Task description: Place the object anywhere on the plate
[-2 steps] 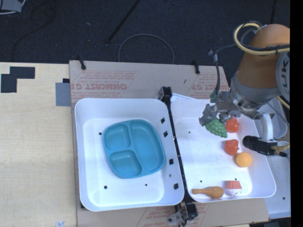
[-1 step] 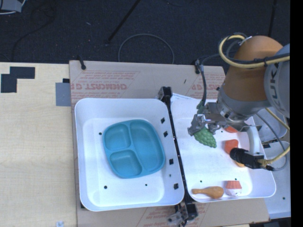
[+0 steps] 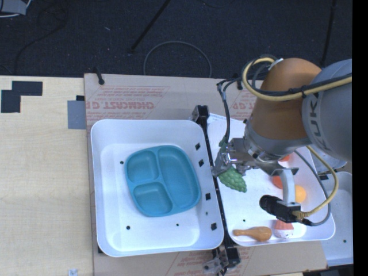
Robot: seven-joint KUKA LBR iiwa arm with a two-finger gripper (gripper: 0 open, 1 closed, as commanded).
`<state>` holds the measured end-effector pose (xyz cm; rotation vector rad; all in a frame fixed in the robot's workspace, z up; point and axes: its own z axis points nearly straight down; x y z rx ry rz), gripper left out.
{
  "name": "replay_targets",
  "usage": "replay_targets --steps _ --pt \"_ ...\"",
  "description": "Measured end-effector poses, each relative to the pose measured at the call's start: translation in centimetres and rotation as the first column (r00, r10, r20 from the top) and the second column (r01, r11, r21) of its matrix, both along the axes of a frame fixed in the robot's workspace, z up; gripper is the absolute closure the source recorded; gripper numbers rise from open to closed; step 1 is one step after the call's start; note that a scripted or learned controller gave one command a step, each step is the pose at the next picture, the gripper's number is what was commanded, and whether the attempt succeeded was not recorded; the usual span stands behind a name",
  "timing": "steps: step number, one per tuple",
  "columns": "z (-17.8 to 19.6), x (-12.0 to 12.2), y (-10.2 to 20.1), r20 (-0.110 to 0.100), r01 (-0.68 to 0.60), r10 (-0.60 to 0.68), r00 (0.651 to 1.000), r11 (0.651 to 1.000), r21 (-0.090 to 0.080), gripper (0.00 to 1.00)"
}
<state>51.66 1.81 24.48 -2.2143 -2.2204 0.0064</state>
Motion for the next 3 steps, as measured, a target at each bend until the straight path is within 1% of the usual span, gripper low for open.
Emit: replay_targets --steps 1,2,3 --pt "-0.2 -0.3 5.0 0.001 0.000 0.000 1.000 1.000 0.000 1.00" --pt "-0.7 -1.8 10.7 0.001 0.000 0.000 1.000 1.000 -0.001 1.00" --pt "-1.0 -3.5 13.6 0.000 0.001 -0.001 1.000 1.000 -0.002 1.00"
